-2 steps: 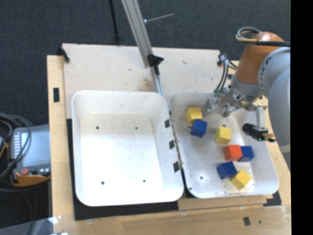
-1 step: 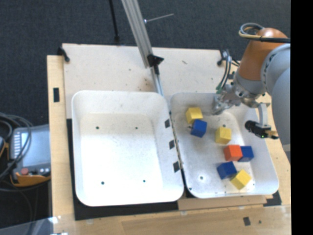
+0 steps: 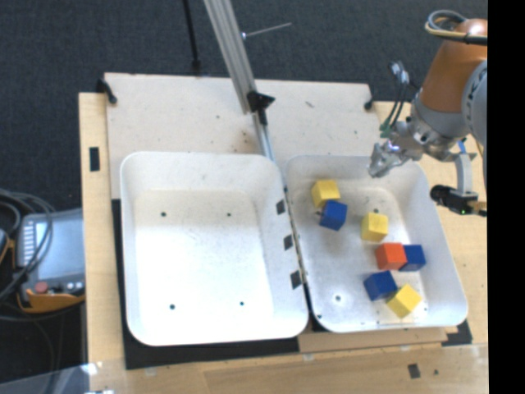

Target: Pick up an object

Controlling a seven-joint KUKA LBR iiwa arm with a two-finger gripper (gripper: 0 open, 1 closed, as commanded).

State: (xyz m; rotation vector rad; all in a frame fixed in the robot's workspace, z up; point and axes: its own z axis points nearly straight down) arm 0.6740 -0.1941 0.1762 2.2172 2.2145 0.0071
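Gripper [image 3: 382, 164] hangs over the right bin's [image 3: 439, 220] far rim, up and right of the orange cube [image 3: 390, 255]; I can't tell its state from here (too small and blurred). Nothing visible in it. Orange cube sits mid-right in that bin, touching a blue cube [image 3: 413, 257] on its right. Yellow cube [image 3: 375, 226] just above-left of it. Another blue cube [image 3: 380, 285] and yellow cube [image 3: 404, 300] lie just below it. Yellow-blue pair [image 3: 329, 203] well to its upper left.
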